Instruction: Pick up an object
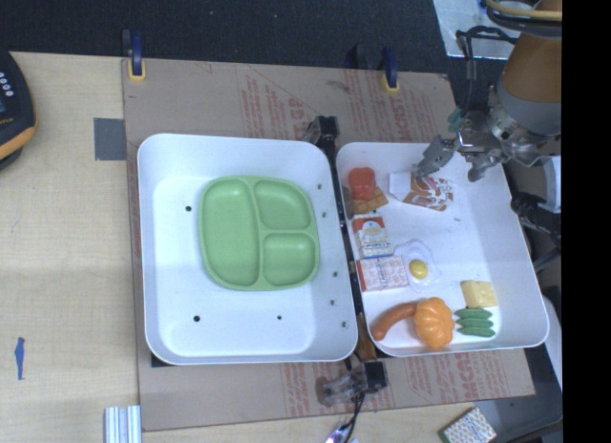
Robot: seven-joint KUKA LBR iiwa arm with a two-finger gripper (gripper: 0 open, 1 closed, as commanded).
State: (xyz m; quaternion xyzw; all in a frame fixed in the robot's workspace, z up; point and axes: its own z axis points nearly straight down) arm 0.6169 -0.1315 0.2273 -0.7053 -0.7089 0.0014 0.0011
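Observation:
My gripper (452, 165) hangs over the far end of the right bin (496, 231), open, with its fingers spread just above and beyond a small white and red snack packet (430, 192). Nothing sits between the fingers. Lying in the same bin are a red toy piece (361, 183), a red and white carton (372, 237), a pink printed packet (382, 275), a fried egg (417, 267), a yellow block (478, 293), a green pea pod (475, 323), an orange pumpkin (432, 323) and a sausage (391, 319).
The left bin (172, 317) holds a green divided plate (258, 233). A raised rim with clips separates the two bins. Cardboard lies under both bins. A dark device (11, 107) sits at the bench's far left edge.

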